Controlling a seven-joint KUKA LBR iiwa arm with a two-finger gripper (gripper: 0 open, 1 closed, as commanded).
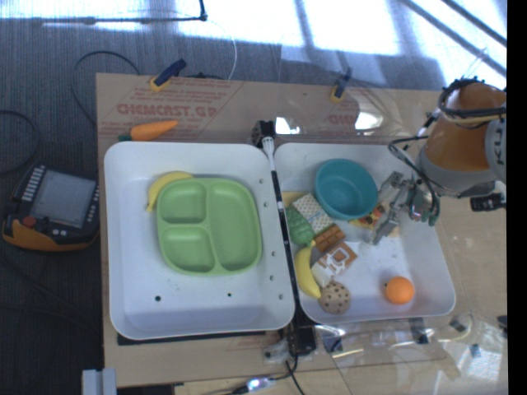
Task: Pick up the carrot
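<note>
currently the two-finger metal gripper [387, 223], fingers spread (holding nothing), sits beside one teal plastic bowl [345, 188]; one orange carrot [153, 128] lies outside the bins, two yellow bananas [165, 186] inside.

Left bin [123, 245] holds a green tray [207, 225] with a banana [163, 186] at its far left edge. Right bin [428, 278] holds a teal bowl [346, 188], an orange [399, 290] at the near right, a cookie [334, 298], a second banana [306, 271] and a waffle [328, 239]
</note>
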